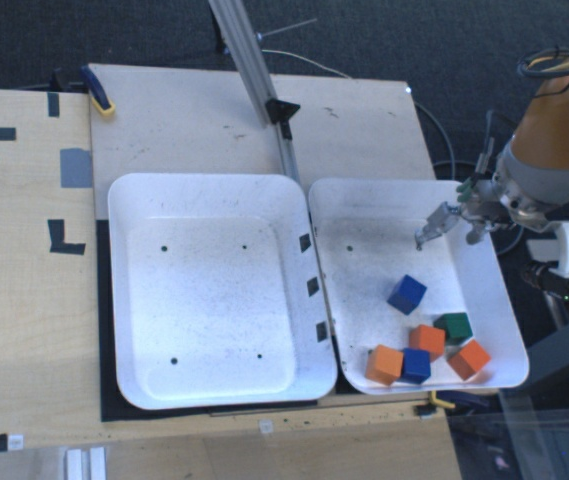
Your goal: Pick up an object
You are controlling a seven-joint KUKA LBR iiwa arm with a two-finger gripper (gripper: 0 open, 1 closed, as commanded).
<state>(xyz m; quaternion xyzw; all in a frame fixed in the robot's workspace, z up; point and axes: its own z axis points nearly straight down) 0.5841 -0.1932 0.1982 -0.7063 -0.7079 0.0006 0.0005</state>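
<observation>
Dark carpet is seen around a pale tabletop (24,268), on which two shallow white bins are set side by side, rims touching. No objects are seen in the left bin (204,193). Six small blocks are held in the right bin (364,208), all toward its near end. A blue block (407,294) is tilted and set apart from the rest, near the bin's middle. Nearer the front rim, an orange block (385,364) is touched by a second blue block (416,365); another orange block (427,340) is placed just behind those, beside a green block (453,326). A third orange block (469,359) is found by the right wall.

The grey arm, with its orange band (549,128), is seen reaching in from the right. Its gripper (434,230) is positioned over the far right part of the right bin, well apart from all the blocks, and nothing is held by it. Whether the fingers are apart or together cannot be told, as they are small and blurred.

A slanted metal pole (249,53) is mounted behind the bins. A blue and yellow clamp (98,91) is fixed at the tabletop's far left corner. Grey and black tape marks (74,166) are stuck on the left of the tabletop.
</observation>
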